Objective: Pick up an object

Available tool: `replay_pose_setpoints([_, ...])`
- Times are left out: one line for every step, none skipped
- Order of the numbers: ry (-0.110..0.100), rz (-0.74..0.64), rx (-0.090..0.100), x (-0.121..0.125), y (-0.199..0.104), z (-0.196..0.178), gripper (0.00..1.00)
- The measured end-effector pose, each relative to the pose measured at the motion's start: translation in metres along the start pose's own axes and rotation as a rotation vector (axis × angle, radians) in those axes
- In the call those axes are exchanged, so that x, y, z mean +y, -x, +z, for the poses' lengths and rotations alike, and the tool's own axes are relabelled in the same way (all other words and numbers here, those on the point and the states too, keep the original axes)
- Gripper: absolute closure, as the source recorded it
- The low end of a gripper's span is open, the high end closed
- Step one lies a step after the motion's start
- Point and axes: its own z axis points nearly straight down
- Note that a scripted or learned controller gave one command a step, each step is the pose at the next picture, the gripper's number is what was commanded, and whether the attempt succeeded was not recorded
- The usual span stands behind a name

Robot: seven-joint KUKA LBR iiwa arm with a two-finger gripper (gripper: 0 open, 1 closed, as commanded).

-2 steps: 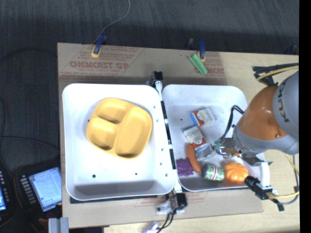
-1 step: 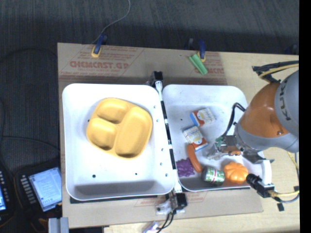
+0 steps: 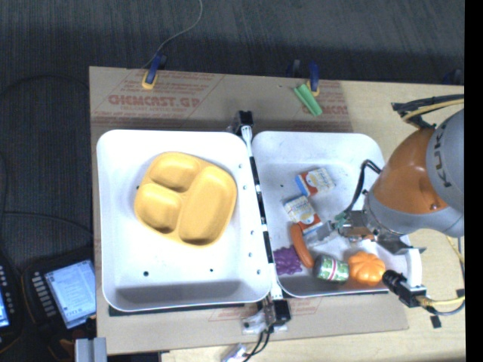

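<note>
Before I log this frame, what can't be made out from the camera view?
- Gripper: its tip sits under the orange-banded wrist, so what it touches is unclear.
- Small cartons: print too small to read.
- Green can: label blurred.
- Arm: cut off at the right edge.

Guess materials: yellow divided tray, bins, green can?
Yellow divided tray: looks like moulded plastic, matte with a soft sheen and rounded compartments.
Bins: probably thin formed plastic, smooth white, rounded corners.
Green can: likely a toy can, plastic or metal; the glossy printed label leaves that open.
</note>
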Motion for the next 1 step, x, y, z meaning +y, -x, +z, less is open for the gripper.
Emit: replay_pose_setpoints([0.002,0.001,-0.003,-0.0004,-0.0458,0.0101,0.0])
